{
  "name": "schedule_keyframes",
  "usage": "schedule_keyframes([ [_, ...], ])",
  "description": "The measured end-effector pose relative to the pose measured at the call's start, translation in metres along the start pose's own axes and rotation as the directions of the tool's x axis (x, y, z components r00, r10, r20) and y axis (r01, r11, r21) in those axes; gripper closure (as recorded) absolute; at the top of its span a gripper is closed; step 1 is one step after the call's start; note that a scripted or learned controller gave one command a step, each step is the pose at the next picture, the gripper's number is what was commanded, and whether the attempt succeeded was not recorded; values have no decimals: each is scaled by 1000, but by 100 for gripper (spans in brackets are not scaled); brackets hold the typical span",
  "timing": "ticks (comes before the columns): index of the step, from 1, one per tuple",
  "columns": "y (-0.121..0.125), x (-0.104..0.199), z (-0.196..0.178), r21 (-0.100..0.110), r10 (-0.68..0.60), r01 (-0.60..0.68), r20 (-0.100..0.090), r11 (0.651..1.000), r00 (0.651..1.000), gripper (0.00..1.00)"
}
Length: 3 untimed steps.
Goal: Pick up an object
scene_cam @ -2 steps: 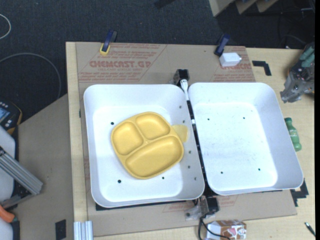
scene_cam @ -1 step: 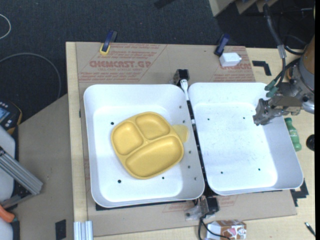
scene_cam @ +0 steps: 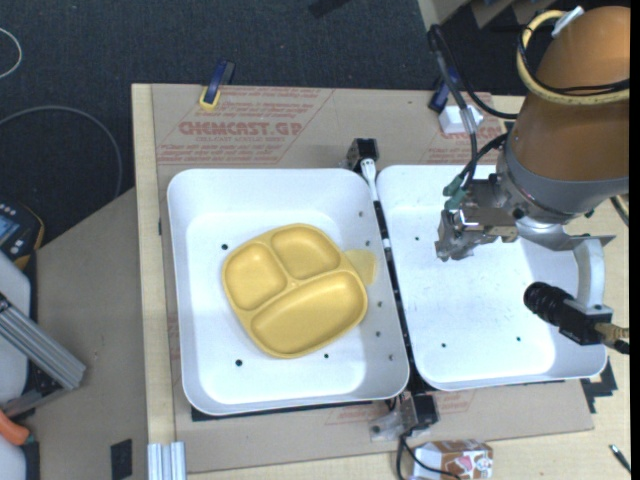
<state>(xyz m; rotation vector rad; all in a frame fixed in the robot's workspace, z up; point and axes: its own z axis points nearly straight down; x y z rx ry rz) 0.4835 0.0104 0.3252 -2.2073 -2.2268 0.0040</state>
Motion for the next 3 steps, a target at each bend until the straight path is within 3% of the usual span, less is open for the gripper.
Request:
schedule_keyframes([
  [1,-4,84,-38,-11,-3,3,-1,1000,1000,100],
  [2,-4,41,-30,-4,14,-14,3,1000,1000,100],
  [3,-4,122,-113,-17,-2,2,-2,1000,1000,100],
])
